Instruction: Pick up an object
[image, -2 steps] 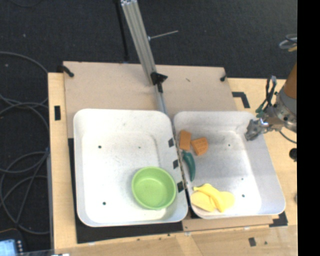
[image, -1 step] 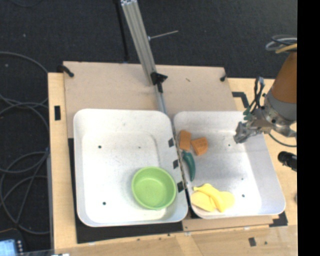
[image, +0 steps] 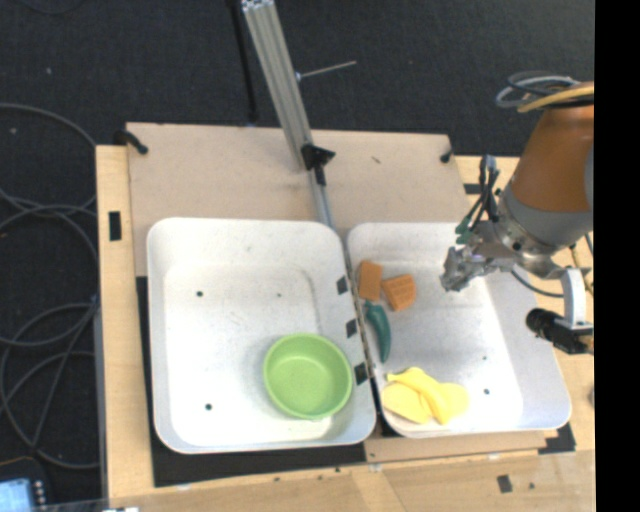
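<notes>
- Two white bins sit side by side on the bench, and the nearest things in them lie along the front edge: a green bowl (image: 307, 375) in the front right part of the left bin (image: 200, 260), and a yellow, banana-like piece (image: 425, 395) in the front left corner of the right bin (image: 520, 390).
- Further back in the right bin, a small teal piece (image: 378, 328) lies against the wall shared by the two bins, just behind the yellow piece.
- Behind that sit two orange blocks (image: 385, 287), touching or almost touching each other, close to the same wall.
- Further back and to the right, the gripper (image: 458, 272) hangs over the back half of the right bin, well apart from the yellow piece and near, but not touching, the orange blocks.
- Whether it is open or closed I cannot tell at this slant and blur; nothing can be made out in its grasp.
- As for the step, this looks like the approach: the arm is over the bin but no object has been taken yet.
- Any loose object would serve; the orange blocks look the nearest choice.
- Next it would need to shift left until it is centred over one block, then drop straight down and close.
- One risk is that the blocks sit so close together that the grip catches both or nudges one aside.
</notes>
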